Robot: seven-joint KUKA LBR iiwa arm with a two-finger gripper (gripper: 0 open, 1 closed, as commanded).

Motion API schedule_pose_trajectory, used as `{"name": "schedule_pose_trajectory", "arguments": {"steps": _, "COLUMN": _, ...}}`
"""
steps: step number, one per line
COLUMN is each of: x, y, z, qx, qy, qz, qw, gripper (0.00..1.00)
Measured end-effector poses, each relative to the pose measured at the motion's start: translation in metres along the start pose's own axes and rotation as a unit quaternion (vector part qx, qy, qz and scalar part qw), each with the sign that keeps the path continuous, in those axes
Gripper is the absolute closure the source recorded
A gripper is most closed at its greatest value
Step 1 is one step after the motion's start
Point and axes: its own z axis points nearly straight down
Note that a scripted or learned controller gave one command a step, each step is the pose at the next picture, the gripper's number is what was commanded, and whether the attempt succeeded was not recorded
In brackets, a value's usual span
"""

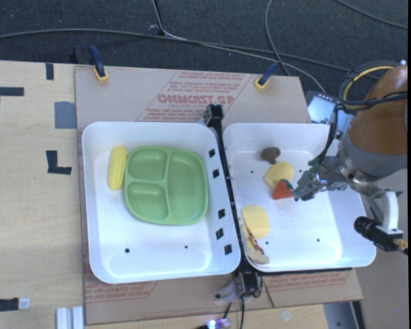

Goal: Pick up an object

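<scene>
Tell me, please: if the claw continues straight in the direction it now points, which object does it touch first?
Probably the red piece: the claw points left toward it, with the yellow piece just beyond. Height above the right bin is unclear.

The robot arm point(373, 132) comes in from the right side. It is big and grey, with an orange band near the top. The arm bends down and leans toward the left. At its end sits the gripper point(303, 190), which is dark and small. The gripper points down and to the left, low over the right side of the bench. Its tips are too dark and blurry to make out.
</scene>
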Motion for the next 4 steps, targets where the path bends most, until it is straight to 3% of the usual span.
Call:
{"name": "schedule_pose_trajectory", "arguments": {"steps": 1, "x": 0.0, "y": 0.001, "z": -0.019, "qx": 0.001, "qy": 0.0, "qz": 0.0, "qw": 1.0, "gripper": 1.0}}
{"name": "schedule_pose_trajectory", "arguments": {"steps": 2, "x": 0.051, "y": -0.003, "z": -0.012, "qx": 0.003, "qy": 0.001, "qz": -0.002, "qw": 1.0, "gripper": 1.0}}
{"name": "schedule_pose_trajectory", "arguments": {"steps": 4, "x": 0.16, "y": 0.026, "z": -0.001, "qx": 0.002, "qy": 0.001, "qz": -0.003, "qw": 1.0, "gripper": 1.0}}
